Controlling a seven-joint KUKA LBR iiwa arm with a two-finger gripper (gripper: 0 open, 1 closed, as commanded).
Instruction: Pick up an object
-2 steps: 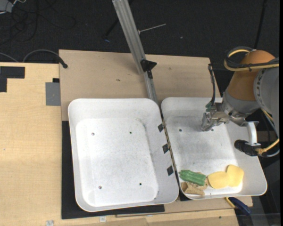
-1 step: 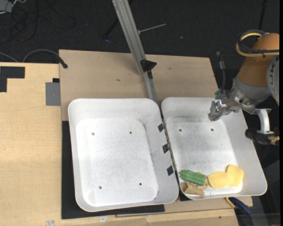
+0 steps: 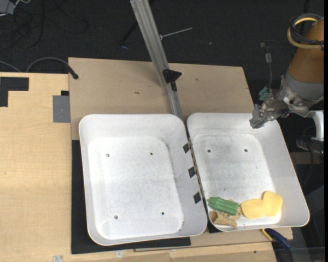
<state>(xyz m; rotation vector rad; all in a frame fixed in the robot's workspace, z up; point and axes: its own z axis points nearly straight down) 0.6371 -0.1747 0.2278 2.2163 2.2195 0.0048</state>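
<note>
We locate the grey two-finger hand (image 3: 259, 119) at the far right corner of the right-hand shallow white plastic bin (image 3: 273, 146), just above its rim. The hand's state cannot be determined at this resolution. We see nothing between its tips. Above the hand, the grey wrist joins the orange band of the arm (image 3: 307, 64), which enters from the right.

The candidate objects lie well apart from the hand, grouped along the near edge of the same bin. We identify a green, elongated, pickle-like object (image 3: 224, 204), a small tan, lumpy object (image 3: 225, 218) just beneath it, and a pale yellow, rounded soft object (image 3: 262, 206) to their right, touching or nearly touching the green one.

The left-hand shallow white plastic bin (image 3: 98, 130) sits beside the first. A grey aluminium extrusion bar (image 3: 153, 42) runs diagonally across the light wooden tabletop (image 3: 115, 86) toward the junction between the bins.
</note>
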